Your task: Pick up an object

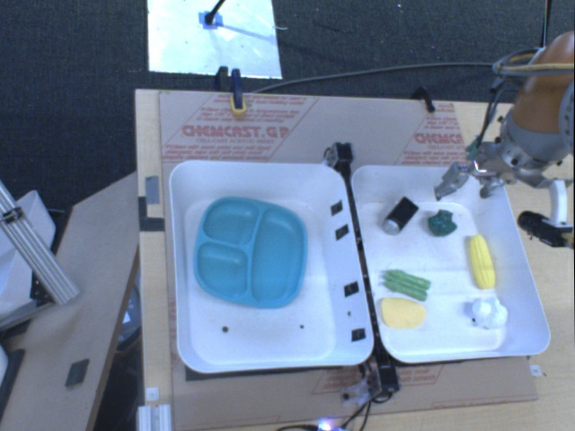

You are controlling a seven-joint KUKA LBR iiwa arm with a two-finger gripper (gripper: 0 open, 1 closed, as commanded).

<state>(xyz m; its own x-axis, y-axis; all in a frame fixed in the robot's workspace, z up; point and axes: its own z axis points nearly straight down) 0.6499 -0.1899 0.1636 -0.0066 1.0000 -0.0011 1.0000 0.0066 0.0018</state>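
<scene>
Fig.: Worktop [296, 115] w/ two shallow white bins side by side. Left bin [193, 214] carries a blue divided plate [250, 251]. Right bin [530, 321] carries six small items: black cylinder [401, 215] at upper left of that bin, dark green lump [441, 223] just to its right, yellow corn cob [482, 260] toward the right wall, green pea pods [407, 284] at centre-left, yellow flat piece [403, 312] just below the pods, white lump [486, 311] at lower right.

Hand [474, 176] hangs over the top edge of the right bin, upper right of frame; nothing sits between its fingers, and whether they are spread or closed cannot be told at this angle.

Handling (judged): all six look like light toy items, prob. plastic or rubber; none fragile. Cylinder is stiff and smooth, may roll or slip; take across its short width. Corn cob is long; take across the middle. Pods and flat yellow piece lie low, little to bite on. Green lump is nearest the hand and compact, so a fair first pick.

Room: cylinder and green lump lie near each other, others well apart. Corn cob and white lump are near the right wall, so less finger clearance there. Bin centre is open for descent.
</scene>
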